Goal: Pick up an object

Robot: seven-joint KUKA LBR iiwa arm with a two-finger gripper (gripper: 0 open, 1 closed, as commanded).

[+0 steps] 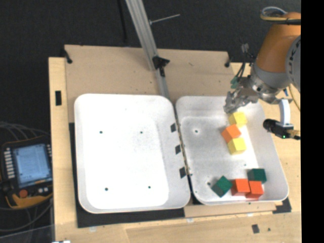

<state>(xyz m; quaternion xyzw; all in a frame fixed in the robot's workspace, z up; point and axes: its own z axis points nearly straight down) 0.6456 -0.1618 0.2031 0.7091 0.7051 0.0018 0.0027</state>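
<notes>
The tool (234,107) hangs directly over the upper yellow block (239,119), which lies just below its tip; whether it grips anything, I cannot tell.

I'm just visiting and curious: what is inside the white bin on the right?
The right bin holds seven blocks: two yellow blocks and an orange one near the gripper, plus two green and two orange blocks at the near edge. The gripper hides the floor beneath it.

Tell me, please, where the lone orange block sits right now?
The orange block lies in the right bin, between two yellow blocks, just below the gripper.
</notes>
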